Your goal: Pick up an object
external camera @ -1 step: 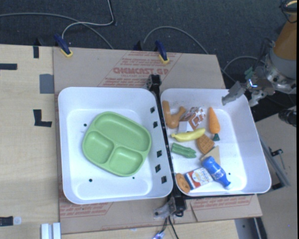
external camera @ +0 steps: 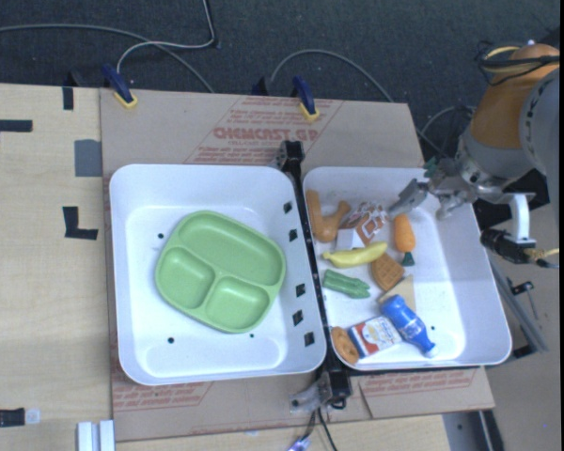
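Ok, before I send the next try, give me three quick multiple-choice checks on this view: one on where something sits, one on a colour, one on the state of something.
1. Where does the green divided plate lie?
A. In the left bin
B. In the right bin
C. On the cardboard outside the bins

2. What colour is the bottle near the right bin's front?
A. Red
B. Blue
C. Yellow

3. How does the hand stand relative to the toys?
A. Resting on the green plate
B. Lifted clear with the banana in it
C. Over the right bin's far right part, near the carrot

Answers:
1 A, the plate fills the middle of the left bin.
2 B, the bottle is blue, lying beside a small carton.
3 C, the hand reaches in over the right bin, and the banana lies on the bin floor.
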{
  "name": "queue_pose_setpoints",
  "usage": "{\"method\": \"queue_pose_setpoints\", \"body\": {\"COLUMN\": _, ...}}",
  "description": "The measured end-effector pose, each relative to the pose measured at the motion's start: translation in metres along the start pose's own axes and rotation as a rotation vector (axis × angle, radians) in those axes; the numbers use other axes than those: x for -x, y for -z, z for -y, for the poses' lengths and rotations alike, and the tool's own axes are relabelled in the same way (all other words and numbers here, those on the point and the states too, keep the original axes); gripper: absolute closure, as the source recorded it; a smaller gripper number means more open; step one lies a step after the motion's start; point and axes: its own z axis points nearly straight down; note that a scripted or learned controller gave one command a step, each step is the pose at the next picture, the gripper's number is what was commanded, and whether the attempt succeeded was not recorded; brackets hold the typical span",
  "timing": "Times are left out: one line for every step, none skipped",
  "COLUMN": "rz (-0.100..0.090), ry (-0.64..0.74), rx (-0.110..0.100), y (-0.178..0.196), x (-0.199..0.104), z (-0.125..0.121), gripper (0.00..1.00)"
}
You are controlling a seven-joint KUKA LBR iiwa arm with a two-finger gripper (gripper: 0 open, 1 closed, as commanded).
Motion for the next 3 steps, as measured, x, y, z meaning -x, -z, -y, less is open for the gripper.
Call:
{"method": "queue_pose_setpoints", "body": {"rz": 0.002, "ry": 0.001, "rx": 0.008, "y": -0.063, "x": 0.000, "z": -0.002, "gripper": 0.00}}
{"method": "queue_pose_setpoints", "body": {"rz": 0.006, "ry": 0.003, "rx": 0.010, "y": -0.053, "x": 0.001, "z": -0.003, "gripper": 1.00}}
{"method": "queue_pose_setpoints", "body": {"rz": 0.005, "ry": -0.003, "rx": 0.010, "y": -0.030, "x": -0.079, "z": -0.012, "gripper": 1.00}}
